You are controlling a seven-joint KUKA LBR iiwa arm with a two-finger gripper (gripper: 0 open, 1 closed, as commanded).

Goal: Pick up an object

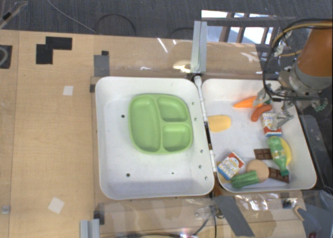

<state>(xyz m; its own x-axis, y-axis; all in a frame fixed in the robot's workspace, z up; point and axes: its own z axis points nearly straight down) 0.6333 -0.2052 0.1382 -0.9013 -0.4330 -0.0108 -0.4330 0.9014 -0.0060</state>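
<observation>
My gripper (274, 104) hangs open over the upper right part of the right bin (307, 179), below the arm's orange band (317, 54). Nothing is held between its fingers. Just left of it lie a red sausage (259, 112) and an orange carrot (243, 103). A small red-and-white carton (269, 122) sits right below it. Further down are a green bottle (276, 151), a banana (285, 151) and a chocolate bar (263, 153). A yellow lemon-like piece (219, 123) lies at the bin's left side.
The left bin (112, 179) holds a green divided plate (159, 123). At the right bin's front lie a second carton (230, 165), a round bun (257, 170), a green cucumber (244, 179) and another chocolate piece (281, 177). A metal post (198, 49) stands behind the bins.
</observation>
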